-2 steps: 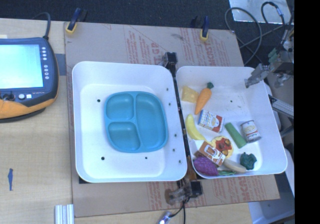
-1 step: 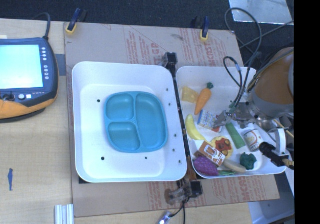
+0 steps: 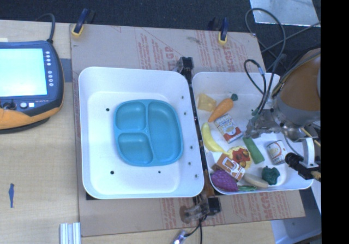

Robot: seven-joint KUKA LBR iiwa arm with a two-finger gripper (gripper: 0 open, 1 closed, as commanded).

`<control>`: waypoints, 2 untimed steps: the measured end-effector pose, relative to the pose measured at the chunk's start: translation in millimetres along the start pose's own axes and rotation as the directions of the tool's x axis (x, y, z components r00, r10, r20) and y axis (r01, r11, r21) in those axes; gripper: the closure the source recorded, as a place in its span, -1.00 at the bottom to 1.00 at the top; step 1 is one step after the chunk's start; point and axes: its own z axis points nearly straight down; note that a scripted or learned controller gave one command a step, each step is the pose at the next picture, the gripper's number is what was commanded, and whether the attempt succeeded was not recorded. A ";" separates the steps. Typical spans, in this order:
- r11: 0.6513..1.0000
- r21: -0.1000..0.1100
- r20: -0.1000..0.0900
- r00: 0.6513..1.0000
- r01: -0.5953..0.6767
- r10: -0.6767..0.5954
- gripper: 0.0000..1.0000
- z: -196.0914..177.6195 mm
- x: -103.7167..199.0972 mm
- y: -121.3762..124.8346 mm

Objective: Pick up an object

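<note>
The gripper [image 3: 260, 124] is down low in the right bin [image 3: 240, 80], right by the top end of a green stick-shaped toy [image 3: 253, 150]; I cannot tell how its grip is set or if it has hold of anything. Close by lie a small milk carton [image 3: 228, 128], a toy carrot [image 3: 221, 109] and a banana [image 3: 210, 139]; a little white jar [image 3: 275, 152] sits to the right. Nearer the front edge are a purple eggplant [image 3: 224, 181] and a dark green lump [image 3: 270, 174]. The left bin [image 3: 98, 87] holds a blue divided plate [image 3: 147, 132] — flat in the middle; a tablet-like screen [image 3: 24, 76] rests on the bench, far left.
</note>
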 end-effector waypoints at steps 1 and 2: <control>1.000 0.000 0.000 1.000 0.000 0.000 -1.00 0.0 0.1 0.0; 1.000 -0.001 0.002 1.000 -0.006 0.006 -1.00 12.9 43.2 -52.3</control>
